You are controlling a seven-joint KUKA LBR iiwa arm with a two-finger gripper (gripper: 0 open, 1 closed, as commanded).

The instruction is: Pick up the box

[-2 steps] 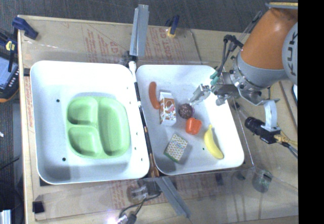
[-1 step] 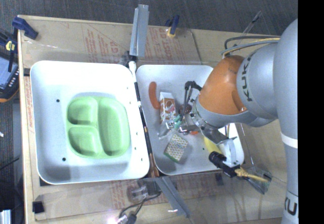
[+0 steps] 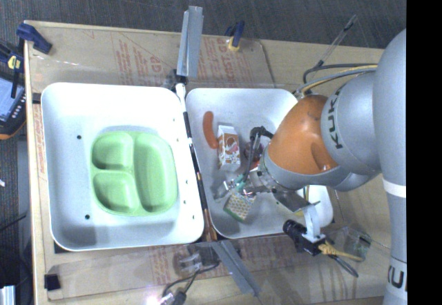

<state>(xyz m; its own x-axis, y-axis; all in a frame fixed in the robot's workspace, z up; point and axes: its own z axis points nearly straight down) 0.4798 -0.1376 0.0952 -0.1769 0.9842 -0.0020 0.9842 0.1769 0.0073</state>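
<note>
Under the arm (image 3: 324, 145), half-hidden tool (image 3: 238, 186)

glossy white plastic bins (image 3: 62, 159); matt green plastic tray (image 3: 135, 172); printed cardboard box (image 3: 228, 146); bare wood bench (image 3: 124, 48).

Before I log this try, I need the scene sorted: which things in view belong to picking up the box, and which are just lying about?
Part of the job:
- box, in the right bin
- gripper, low over that bin

Lying about:
- orange sausage-shaped piece
- patterned packet
- green divided tray in the left bin
</note>
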